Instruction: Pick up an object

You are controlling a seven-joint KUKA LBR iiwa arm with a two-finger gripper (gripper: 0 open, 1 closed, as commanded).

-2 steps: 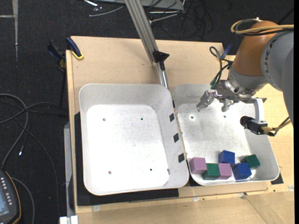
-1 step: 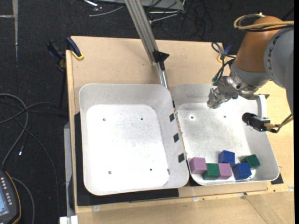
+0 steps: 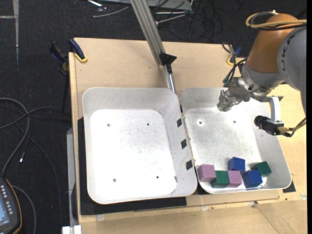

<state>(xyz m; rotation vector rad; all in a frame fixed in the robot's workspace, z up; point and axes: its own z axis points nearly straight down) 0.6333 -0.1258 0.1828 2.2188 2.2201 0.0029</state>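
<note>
Several small blocks lie clustered at the near edge of the right bin [image 3: 229, 135]: a pink block [image 3: 206, 172], a green block [image 3: 222, 178], a second pink block [image 3: 235, 178], a blue block [image 3: 237, 164], another blue block [image 3: 252, 178] and a dark green block [image 3: 263, 168]. My gripper [image 3: 226, 103] hangs over the far part of the right bin, well away from the blocks, pointing down. Nothing shows between its fingers.
The left bin [image 3: 129, 143] sits beside the right one, joined by a row of black clips [image 3: 184, 143]. A metal pole [image 3: 148, 26] slants in from the back to the bins' joint. Clamps [image 3: 78, 51] grip the bench's far corners.
</note>
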